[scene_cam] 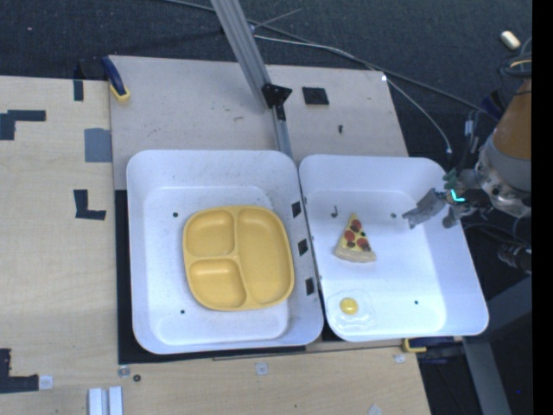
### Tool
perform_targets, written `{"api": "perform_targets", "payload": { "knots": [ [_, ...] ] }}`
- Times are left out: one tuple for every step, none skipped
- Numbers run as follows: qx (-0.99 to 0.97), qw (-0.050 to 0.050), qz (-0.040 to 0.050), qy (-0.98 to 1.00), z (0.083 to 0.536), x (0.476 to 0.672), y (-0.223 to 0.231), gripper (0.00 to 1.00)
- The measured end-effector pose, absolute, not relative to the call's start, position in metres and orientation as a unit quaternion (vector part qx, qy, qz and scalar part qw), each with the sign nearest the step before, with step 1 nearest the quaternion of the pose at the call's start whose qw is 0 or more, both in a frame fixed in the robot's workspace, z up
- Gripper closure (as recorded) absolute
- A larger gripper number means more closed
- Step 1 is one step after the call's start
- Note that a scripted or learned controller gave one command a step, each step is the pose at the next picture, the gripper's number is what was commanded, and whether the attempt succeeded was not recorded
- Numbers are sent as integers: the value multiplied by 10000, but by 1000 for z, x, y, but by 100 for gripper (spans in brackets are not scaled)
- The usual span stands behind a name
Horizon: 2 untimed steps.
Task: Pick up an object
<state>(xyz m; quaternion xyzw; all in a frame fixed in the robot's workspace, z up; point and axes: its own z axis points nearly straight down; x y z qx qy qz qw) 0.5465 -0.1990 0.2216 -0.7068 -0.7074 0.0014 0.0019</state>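
Observation:
A toy pizza slice (355, 239) lies in the middle of the right bin (458, 292). A toy fried egg (349, 307) rests near that bin's front left corner. My gripper (437, 211) hangs over the bin's right side, to the right of the pizza slice and well apart from it. Its fingers (422, 208) stand open with nothing between them. The grey arm with its orange band (511, 132) reaches in from the right edge.
A yellow divided plate (237, 258) sits in the left bin (155, 188). A slanted metal pole (246, 41) and cables run behind the bins. A blue and yellow clamp (116, 79) lies at the bench's back left.

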Motion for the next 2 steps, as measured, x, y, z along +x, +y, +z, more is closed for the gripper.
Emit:
{"api": "perform_targets", "payload": {
  "knots": [
    [-7067, 4, 6, -7075, 223, 547, -199, 0],
    [-7068, 16, 19, -7074, 179, 549, -201, 0]
  ]
}}
